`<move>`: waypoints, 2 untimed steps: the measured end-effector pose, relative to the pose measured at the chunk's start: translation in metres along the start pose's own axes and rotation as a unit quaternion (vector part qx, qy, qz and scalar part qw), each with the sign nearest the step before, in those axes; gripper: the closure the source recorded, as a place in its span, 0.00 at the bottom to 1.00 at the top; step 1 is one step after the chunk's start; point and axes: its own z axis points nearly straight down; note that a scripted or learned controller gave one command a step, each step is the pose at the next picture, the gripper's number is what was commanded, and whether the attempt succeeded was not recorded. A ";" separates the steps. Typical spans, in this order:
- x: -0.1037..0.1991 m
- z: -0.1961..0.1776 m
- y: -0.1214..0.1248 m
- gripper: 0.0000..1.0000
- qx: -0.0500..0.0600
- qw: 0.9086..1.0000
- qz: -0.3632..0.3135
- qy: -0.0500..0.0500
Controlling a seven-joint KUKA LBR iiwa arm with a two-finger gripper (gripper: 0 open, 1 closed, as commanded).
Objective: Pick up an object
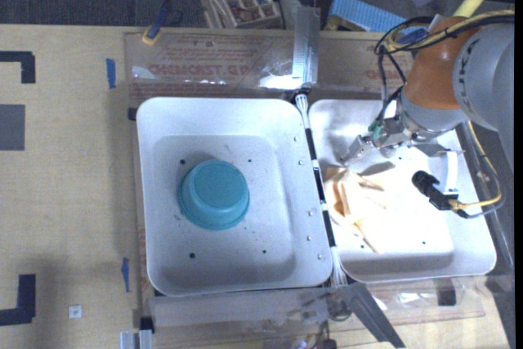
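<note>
A teal bowl (214,193) lies upside down in the middle of the left bin (159,123). Several tan and orange flat pieces (347,200) lie along the left side of the right bin (425,249). My gripper (368,158) hangs low over the upper left part of the right bin, just above and to the right of the tan pieces. It stands open, with nothing between its fingers. The grey arm with its orange band (433,73) reaches in from the upper right.
A black cable end (429,184) hangs from the arm over the right bin's middle. The metal divider (315,176) separates the two bins. Boxes and clutter stand behind the bench at the top.
</note>
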 end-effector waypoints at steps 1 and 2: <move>0.020 0.000 0.026 0.00 -0.002 1.000 0.018 -0.002; 0.020 -0.012 0.028 1.00 -0.005 1.000 0.018 -0.003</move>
